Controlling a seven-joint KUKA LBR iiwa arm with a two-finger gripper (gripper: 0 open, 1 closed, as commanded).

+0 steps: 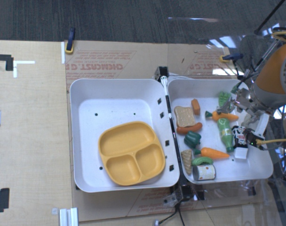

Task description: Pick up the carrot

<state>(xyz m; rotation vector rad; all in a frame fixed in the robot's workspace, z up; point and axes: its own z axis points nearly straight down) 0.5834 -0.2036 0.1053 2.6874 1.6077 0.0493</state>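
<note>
Hovering over the right bin [260, 171] at its far right side, the gripper [242, 100] sits beside one carrot [225, 116], grip unreadable from here, and looks best off dropping straight down, clear of the green bottle [225, 132].

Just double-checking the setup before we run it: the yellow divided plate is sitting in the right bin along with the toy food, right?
Not quite. The camera view shows the yellow divided plate in the left bin. The toy food, including the carrot, lies in the right bin.
</note>
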